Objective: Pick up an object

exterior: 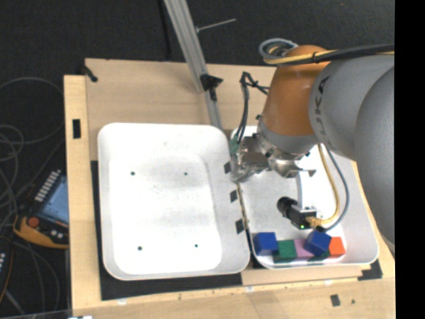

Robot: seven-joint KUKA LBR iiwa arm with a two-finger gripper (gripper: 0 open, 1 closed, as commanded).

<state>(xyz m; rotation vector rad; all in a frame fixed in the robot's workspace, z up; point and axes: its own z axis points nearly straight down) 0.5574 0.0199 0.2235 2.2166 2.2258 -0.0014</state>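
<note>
So the end effector (pixel 253 161) hangs over the upper left part of the right bin (pixel 267 203), close to the rim it shares with the left bin (pixel 166 198). From this angle the wrist covers the business end, so I honestly can't tell if it's spread or pressed together. I can't see anything pinched in it either.

All the stuff worth grabbing sits toward the bottom of the frame from there. It's a little row of blocks packed along the lower rim of the right bin, and the row runs left to right. There's a blue block (pixel 265 242), a green block (pixel 286 250), a pinkish-purple block (pixel 303 248), a second blue block (pixel 317 242) and an orange block (pixel 337 246). The first blue one is nearest, almost straight down-frame from the end effector.

My guess is the annoying part will be how tight they are. They look to be touching each other and sitting right against the bin wall, so there's not much room to get in around any one of them. The bin floor between the end effector and the row looks bare. The slanted metal rail (pixel 188 38) over the worktop (pixel 153 78) is well out of the way.
</note>
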